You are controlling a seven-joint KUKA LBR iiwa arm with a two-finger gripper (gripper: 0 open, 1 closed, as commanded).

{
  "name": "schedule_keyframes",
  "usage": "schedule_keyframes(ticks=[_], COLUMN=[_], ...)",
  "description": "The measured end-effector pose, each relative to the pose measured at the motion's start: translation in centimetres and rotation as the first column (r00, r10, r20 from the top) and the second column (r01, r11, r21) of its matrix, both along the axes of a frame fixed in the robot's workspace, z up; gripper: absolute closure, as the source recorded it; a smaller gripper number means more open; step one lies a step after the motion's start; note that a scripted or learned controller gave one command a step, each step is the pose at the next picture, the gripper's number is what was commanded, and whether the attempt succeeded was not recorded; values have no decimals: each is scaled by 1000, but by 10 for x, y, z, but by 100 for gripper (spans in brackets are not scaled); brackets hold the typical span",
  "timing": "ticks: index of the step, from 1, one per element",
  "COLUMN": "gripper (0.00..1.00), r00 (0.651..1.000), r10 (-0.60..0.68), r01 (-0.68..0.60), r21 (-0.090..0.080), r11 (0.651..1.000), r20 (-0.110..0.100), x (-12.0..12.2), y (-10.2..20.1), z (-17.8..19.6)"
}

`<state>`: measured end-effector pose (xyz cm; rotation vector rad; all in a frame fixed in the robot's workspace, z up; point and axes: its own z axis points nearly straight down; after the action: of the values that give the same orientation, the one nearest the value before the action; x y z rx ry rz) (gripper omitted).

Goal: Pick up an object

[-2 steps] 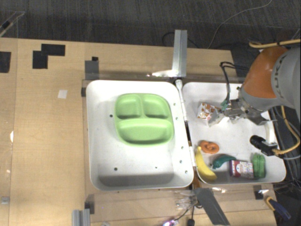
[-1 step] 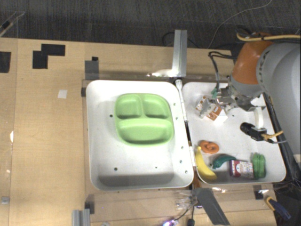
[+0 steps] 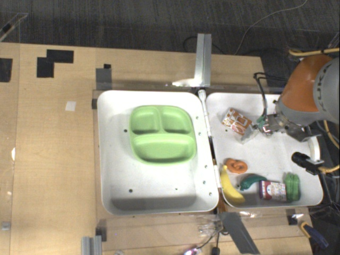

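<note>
Gripper (image 3: pixel 264 125), low over the far half of the right-hand shallow white bin (image 3: pixel 268 158), sits just beside the crinkled red-and-white foil snack packet (image 3: pixel 237 122), on the packet's arm side; whether it is wide or narrow cannot be told from this slanted view, and nothing shows between its tips. That packet looks the likeliest target, lying flat on the bin floor and seemingly not yet lifted. Nearer the camera than the packet lie a small orange ring-shaped toy (image 3: pixel 237 166), then a yellow plastic banana (image 3: pixel 230 185) against the bin's dividing wall, with a dark green toy piece (image 3: pixel 251 182) beside it and a red-labelled bottle with a green ribbed cap (image 3: pixel 278 189) lying on its side toward the arm. Across the divider from the packet, the left-hand white bin (image 3: pixel 114 158) carries a light green three-compartment plastic tray (image 3: pixel 162 133). By my reading the approach is done, while the closing, the grasp and the lift all remain.
</note>
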<state>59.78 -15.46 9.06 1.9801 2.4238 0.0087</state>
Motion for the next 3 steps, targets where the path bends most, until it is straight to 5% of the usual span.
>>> schedule_keyframes(ticks=[1,2,3], gripper=[0,0,0], r00=[1000,995,985], r10=[2,-99,-171], r01=[-2,99,171], r21=[-7,3,3], r11=[1000,995,985], r20=[-14,-7,-8], x=[49,3,17], y=[40,44,18], z=[0,52,8])
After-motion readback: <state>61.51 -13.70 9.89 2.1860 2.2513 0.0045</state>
